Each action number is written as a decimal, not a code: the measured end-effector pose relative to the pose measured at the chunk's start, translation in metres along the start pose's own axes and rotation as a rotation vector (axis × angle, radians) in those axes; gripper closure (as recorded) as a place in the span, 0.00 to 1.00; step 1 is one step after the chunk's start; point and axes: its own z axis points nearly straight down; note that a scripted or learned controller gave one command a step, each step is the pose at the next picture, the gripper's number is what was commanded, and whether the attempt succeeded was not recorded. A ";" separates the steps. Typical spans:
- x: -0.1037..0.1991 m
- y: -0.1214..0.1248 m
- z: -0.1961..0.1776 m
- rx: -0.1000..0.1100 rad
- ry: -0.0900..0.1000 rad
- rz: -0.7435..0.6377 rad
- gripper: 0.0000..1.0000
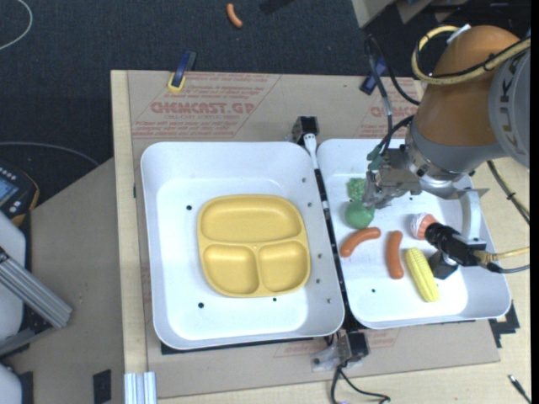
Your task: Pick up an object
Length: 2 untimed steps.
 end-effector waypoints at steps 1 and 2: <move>0.057 -0.028 0.002 0.000 0.001 -0.003 1.00; 0.074 -0.039 -0.008 -0.002 0.000 0.000 1.00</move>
